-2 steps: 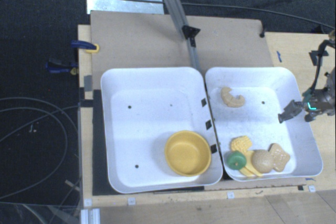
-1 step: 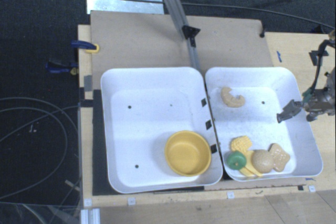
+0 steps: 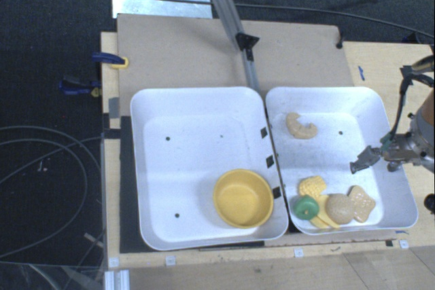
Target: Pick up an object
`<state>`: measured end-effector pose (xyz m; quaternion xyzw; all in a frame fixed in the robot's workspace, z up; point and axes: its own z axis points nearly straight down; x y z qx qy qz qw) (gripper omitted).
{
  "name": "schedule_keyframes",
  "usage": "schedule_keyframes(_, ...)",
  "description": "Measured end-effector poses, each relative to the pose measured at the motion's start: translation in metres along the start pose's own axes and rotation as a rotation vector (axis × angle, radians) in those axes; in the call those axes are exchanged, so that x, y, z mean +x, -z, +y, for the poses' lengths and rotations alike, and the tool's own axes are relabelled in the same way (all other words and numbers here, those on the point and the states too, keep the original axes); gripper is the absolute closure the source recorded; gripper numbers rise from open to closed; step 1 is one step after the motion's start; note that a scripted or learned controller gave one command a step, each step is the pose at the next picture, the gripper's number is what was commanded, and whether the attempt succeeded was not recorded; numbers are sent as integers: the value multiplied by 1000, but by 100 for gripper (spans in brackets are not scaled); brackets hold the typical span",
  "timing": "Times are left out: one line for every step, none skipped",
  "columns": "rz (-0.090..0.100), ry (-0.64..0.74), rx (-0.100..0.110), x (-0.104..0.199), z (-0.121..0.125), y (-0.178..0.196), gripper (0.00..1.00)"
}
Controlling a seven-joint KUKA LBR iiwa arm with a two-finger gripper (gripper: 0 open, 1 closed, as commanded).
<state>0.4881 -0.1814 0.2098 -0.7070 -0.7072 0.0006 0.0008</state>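
Note:
My gripper [image 3: 361,161] hangs over the right side of the right bin [image 3: 340,100], up and to the right of a cluster of small items. That cluster holds a yellow corn-like piece [image 3: 312,185], a green round toy [image 3: 305,206], a tan rounded lump [image 3: 338,208] and a tan cookie-shaped piece [image 3: 362,202]. A tan curved piece [image 3: 301,126] lies alone toward the back of the same bin. In the left bin [image 3: 177,112], a yellow bowl [image 3: 243,197] sits at the front right corner.
The two bins meet at a ridge with black clips [image 3: 269,161]. A grey slanted pole [image 3: 228,7] crosses above the back of the bench. Cables run over the dark floor at the left.

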Motion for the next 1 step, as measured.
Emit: schedule_keyframes(1, 0, 0, 7, -2, -44, 0)
